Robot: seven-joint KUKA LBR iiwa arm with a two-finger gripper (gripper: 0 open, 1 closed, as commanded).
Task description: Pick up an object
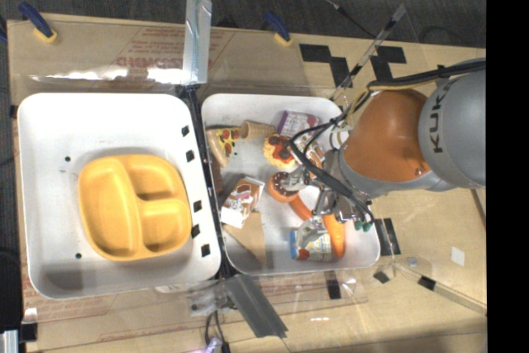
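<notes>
The right bin [248, 107] holds several small items. A pizza-slice toy [223, 143] and a cone [254, 129] lie at its back left, with a purple packet [291, 122] beside them. A yellow and red toy [279, 151] sits mid-bin above an orange ring [283, 188]. A snack packet [240, 202] lies on a brown card [250, 238]. My gripper [317, 232] is low in the front right corner, over a small can [319, 249] and an orange carrot-like piece [334, 232]. The wrist and cables hide how it meets them.
The left bin [41, 120] carries a yellow divided tray [132, 204]. The grey arm with its orange band [384, 138] overhangs the right bin's right side. Blue clamps [37, 21] and a metal bracket [197, 41] stand along the back edge.
</notes>
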